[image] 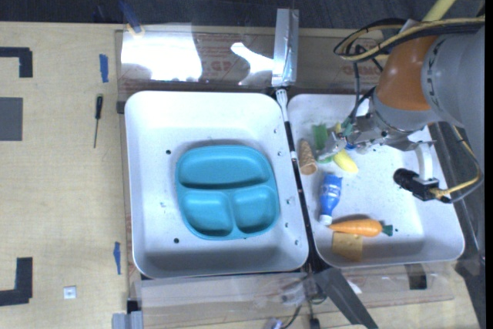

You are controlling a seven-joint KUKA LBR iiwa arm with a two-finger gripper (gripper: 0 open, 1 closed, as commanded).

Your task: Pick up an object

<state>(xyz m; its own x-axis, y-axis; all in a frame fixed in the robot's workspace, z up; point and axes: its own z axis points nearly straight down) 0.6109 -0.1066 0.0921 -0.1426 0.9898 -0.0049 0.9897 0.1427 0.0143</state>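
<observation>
My gripper [341,141] hangs low over the upper left part of the right bin [439,243], reaching in from the right under the orange band. Right below it lie a yellow piece [346,161] and a green piece [320,135]. A brown cork-like cylinder [307,156] lies by the bin's left wall. A blue and white bottle [331,194] lies in the middle. An orange carrot [357,226] with a green end lies near the front, above a tan block [348,244].
The left bin [146,119] holds a blue divided tray [226,189]. A black cable end [416,184] hangs over the right bin's right side. A clear panel and metal post [285,46] stand behind the bins.
</observation>
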